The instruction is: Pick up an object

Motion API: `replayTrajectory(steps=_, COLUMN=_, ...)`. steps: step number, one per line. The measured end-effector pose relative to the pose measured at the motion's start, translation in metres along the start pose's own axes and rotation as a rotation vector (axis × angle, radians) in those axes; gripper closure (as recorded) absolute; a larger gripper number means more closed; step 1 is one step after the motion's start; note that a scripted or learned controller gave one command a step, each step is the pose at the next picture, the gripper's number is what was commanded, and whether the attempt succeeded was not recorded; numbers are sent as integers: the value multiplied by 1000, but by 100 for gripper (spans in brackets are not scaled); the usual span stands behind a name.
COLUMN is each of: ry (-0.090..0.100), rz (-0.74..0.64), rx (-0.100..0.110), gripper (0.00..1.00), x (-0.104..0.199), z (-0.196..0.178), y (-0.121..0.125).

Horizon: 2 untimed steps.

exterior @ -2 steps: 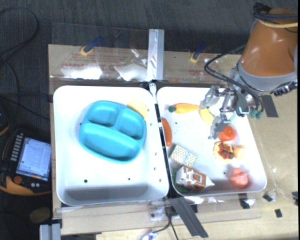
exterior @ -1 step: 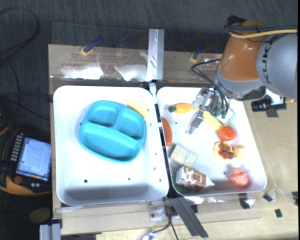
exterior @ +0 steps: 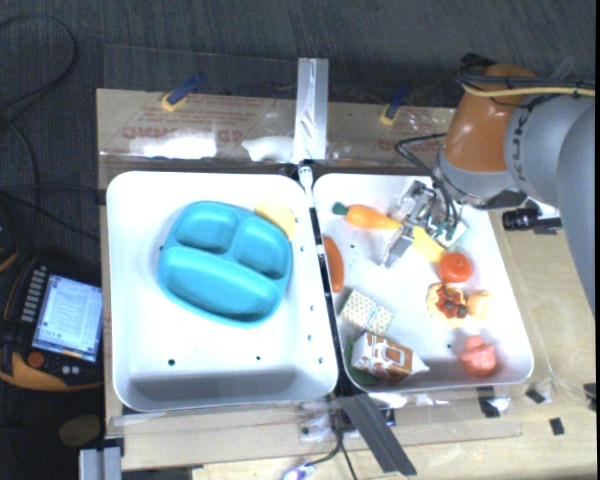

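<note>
My gripper (exterior: 408, 230) hovers in the upper part of the right bin (exterior: 515, 363), open, with nothing visible between its fingers. An orange carrot (exterior: 365, 217) lies just to its left. A yellow piece (exterior: 429, 245) sits right under its lower side, partly covered. A red tomato (exterior: 457, 266) rests just to the lower right. Further down are a yellow-and-red toy cluster (exterior: 455, 300), a pink object (exterior: 477, 355), a patterned packet (exterior: 366, 311) and a small brown carton (exterior: 383, 357).
The left bin (exterior: 130, 368) holds a blue divided tray (exterior: 225, 260) with a yellow item (exterior: 276, 217) at its upper right corner. An orange sliver (exterior: 333, 264) lies along the rim between the bins. The grey arm (exterior: 540, 148) enters from the upper right.
</note>
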<state>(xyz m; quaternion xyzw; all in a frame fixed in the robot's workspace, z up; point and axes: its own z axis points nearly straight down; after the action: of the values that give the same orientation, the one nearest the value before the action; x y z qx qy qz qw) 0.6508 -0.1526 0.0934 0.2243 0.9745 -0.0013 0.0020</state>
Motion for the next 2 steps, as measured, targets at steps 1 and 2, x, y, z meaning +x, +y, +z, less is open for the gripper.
replayTrajectory(steps=1, ry=1, rz=-43, rx=0, gripper=0, x=15, z=-27, y=10)
replayTrajectory(steps=2, ry=-4, rz=140, rx=8, gripper=0, x=18, z=-2, y=30)
